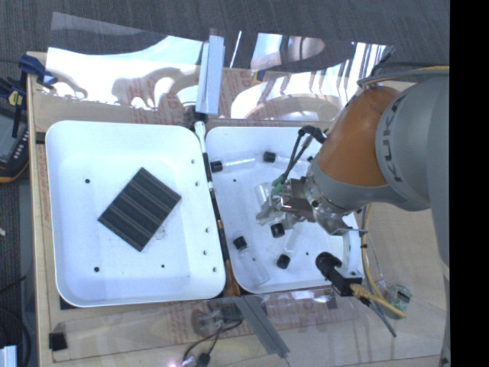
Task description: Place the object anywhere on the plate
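A dark grey ribbed plate (140,208) lies turned at an angle in the left bin (69,274). Several small clear objects with black caps are scattered in the right bin (229,140); one (277,229) lies just below my gripper and another (240,243) sits nearer the bin's left wall. My gripper (271,203) hangs low over the middle of the right bin, far to the right of the plate. Glare and the clear pieces blur what is under it.
More black-capped pieces lie at the right bin's back (269,157), back left (216,166) and front (283,261). The arm's orange band (348,147) covers the bin's right side. A ridge (212,205) divides the two bins.
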You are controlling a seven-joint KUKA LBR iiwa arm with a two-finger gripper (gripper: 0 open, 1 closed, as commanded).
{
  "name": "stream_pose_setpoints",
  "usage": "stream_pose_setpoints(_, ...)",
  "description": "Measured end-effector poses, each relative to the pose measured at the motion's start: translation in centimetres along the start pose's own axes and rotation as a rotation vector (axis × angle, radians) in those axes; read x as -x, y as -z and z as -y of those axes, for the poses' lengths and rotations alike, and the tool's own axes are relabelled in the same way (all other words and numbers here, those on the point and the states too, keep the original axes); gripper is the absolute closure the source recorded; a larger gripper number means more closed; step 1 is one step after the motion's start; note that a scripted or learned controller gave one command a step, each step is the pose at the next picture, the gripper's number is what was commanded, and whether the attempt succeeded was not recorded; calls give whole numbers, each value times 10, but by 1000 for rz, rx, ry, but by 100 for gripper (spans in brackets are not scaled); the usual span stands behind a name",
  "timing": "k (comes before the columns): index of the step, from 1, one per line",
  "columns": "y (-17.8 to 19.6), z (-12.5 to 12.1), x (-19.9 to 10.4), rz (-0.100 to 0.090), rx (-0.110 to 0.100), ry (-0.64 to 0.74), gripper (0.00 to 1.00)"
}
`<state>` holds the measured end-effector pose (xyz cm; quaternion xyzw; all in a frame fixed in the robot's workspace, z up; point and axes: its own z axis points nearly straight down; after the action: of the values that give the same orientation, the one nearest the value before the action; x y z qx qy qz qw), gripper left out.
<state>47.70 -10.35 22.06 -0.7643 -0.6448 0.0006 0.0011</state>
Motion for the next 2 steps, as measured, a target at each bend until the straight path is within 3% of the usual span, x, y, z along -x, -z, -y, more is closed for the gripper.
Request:
stream_pose_setpoints(1, -31, -39, -44, 1, -3, 34, 100)
stream_pose_setpoints(2, 23, -91, -110, 0, -1, 106, 100)
